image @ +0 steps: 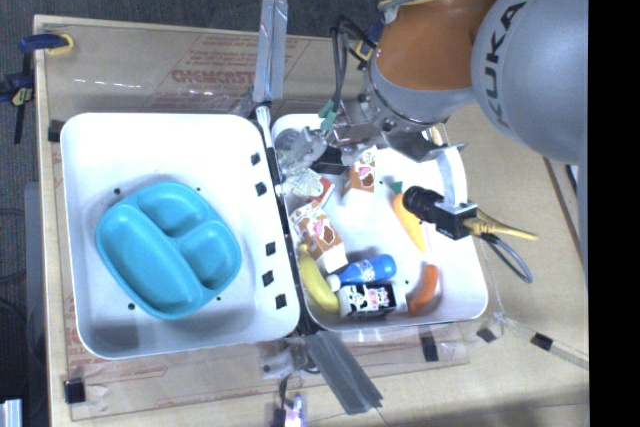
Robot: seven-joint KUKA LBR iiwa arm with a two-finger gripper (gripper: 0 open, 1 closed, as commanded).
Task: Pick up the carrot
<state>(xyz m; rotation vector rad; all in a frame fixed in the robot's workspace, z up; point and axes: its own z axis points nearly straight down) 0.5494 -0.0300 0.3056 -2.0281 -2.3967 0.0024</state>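
Note:
The carrot (410, 223) is a short orange-yellow piece with a small green top, lying in the right bin (478, 287) near its right wall. A black fitting on the arm's cable covers part of it. My gripper (328, 133) hangs below the orange band at the far end of the right bin, over a crumpled silver wrapper (293, 148). It sits up and to the left of the carrot, about a hand's width away. The wrist body hides its tips.
The right bin also holds a banana (318, 283), a blue bottle (366, 269), a cow-patterned carton (366, 299), a red-orange piece (427, 285) and two brown packets (318, 227). The left bin (80, 145) holds a blue divided tray (168, 247).

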